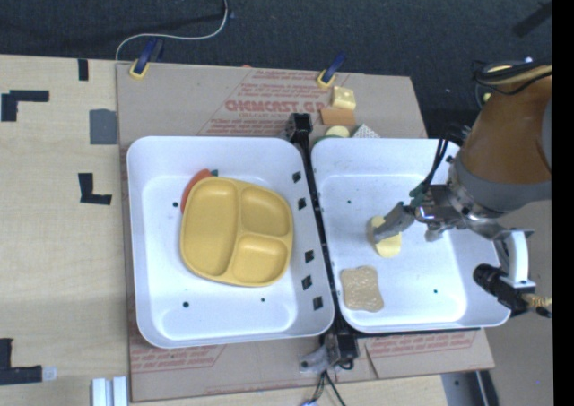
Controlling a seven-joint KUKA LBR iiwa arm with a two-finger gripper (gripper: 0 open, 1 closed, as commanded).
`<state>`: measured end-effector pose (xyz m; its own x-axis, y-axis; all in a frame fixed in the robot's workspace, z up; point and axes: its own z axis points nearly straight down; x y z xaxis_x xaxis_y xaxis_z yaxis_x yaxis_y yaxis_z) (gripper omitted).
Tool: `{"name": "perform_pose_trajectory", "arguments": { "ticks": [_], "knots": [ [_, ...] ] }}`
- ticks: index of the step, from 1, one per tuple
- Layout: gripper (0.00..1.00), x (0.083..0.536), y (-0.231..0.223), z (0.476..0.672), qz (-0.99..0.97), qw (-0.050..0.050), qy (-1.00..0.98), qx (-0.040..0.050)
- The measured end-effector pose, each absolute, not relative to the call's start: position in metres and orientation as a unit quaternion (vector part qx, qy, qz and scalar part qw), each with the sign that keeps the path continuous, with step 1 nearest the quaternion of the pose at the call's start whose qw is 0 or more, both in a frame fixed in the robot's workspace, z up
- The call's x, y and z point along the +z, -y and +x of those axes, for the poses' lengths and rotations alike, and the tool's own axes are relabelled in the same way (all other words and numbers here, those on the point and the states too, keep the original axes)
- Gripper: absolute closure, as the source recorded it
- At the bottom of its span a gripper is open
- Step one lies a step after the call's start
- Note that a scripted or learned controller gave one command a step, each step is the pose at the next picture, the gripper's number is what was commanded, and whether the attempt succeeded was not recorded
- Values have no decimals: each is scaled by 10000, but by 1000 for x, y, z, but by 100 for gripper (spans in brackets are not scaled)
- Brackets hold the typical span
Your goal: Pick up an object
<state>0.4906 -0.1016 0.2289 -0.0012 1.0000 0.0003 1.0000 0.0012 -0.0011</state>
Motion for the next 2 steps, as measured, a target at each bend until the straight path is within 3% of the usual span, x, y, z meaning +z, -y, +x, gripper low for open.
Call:
{"name": "perform_pose_trajectory", "arguments": {
  "ticks": [1, 2],
  "knots": [
    [0, 91, 136, 510, -7079, 52, 7063, 45],
    [0, 85, 115, 567, -7058, -5, 7084, -2]
  ]
}}
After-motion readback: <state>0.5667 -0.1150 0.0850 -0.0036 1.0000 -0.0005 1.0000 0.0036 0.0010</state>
